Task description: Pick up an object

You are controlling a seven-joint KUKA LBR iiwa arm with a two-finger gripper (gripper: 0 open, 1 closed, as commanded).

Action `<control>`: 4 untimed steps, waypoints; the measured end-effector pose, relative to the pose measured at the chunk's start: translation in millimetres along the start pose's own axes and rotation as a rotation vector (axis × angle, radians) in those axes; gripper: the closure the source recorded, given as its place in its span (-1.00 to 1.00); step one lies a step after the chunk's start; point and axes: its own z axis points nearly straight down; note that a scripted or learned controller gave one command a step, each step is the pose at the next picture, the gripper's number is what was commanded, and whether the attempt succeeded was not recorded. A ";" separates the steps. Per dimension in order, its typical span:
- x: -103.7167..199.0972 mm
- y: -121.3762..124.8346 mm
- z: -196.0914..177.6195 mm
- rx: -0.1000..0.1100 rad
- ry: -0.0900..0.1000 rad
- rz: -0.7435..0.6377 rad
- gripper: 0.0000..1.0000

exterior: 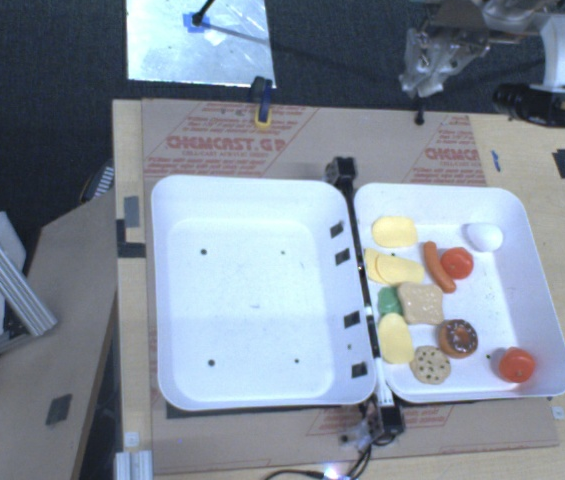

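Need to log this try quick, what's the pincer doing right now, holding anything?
Pincer: up above the bench beyond the right bin, nothing between its fingers; open or shut cannot be told.

**Red print on the bench board**

Red lettering runs along the far strip of the brown board [224, 133] beneath the bins; it seems to read "CHEMCAST GP", though the letters are blurred. The same red print repeats on the strip behind the right bin [537, 268], and faint fragments show at the board's near edge, too small to make out.
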 end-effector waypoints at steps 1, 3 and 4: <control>1.9 -45.0 -54.8 0.001 0.000 0.001 1.00; 21.5 -38.3 -45.0 -0.001 -0.002 0.002 1.00; -18.6 -79.1 -51.4 0.008 -0.002 0.009 1.00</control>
